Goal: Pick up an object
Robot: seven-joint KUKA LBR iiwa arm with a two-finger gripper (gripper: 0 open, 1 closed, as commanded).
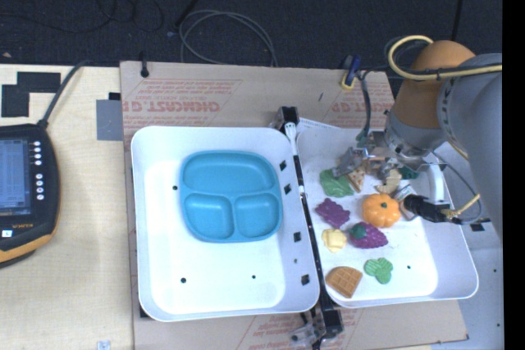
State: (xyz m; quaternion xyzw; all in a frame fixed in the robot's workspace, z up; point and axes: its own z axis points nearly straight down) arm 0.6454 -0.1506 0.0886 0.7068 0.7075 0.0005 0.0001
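Two bins: left bin (156, 275) carries a blue divided tray (230, 194); right bin (426, 258) carries the toys.
Arm: reaches over the right bin's far side, hiding its corner.
Jaws: gripper (367, 162) low among clutter; spread cannot be told.
Toys: orange pumpkin (381, 210), green leaf (335, 182), two purple pieces (332, 212), yellow piece (334, 239), waffle (344, 281), green piece (378, 269).
Under the jaws: small tan shapes, hard to make out.
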